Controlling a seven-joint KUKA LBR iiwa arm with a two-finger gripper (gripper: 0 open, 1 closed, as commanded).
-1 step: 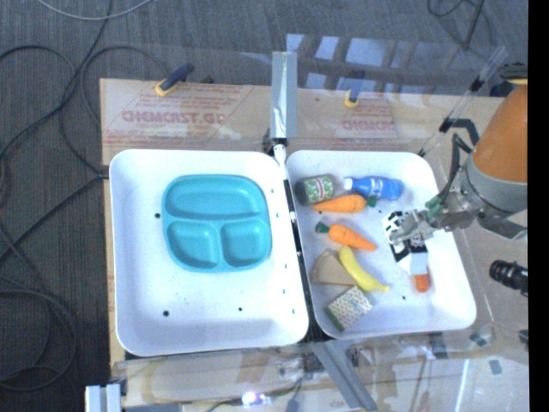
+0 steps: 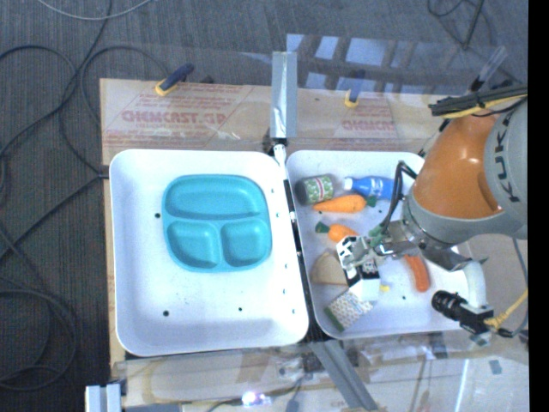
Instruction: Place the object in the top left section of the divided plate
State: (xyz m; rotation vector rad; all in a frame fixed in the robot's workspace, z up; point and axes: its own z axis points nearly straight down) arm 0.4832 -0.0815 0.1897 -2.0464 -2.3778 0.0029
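Note:
The blue divided plate (image 2: 219, 221) lies in the left bin (image 2: 137, 316), with one wide section at the back and two smaller ones in front. My gripper (image 2: 358, 258) is down in the right bin (image 2: 446, 324), open, among the loose objects. It hangs just below a small carrot (image 2: 341, 231) and beside a tan wedge (image 2: 326, 269). I see nothing held between its fingers. The arm's orange band (image 2: 459, 174) covers the right side of that bin.
In the right bin lie a green jar (image 2: 319, 187), a blue-and-white bottle (image 2: 371, 185), a larger carrot (image 2: 340, 203), an orange sausage (image 2: 417, 273) and a patterned packet (image 2: 347, 309). A raised rim (image 2: 292, 230) separates the two bins.

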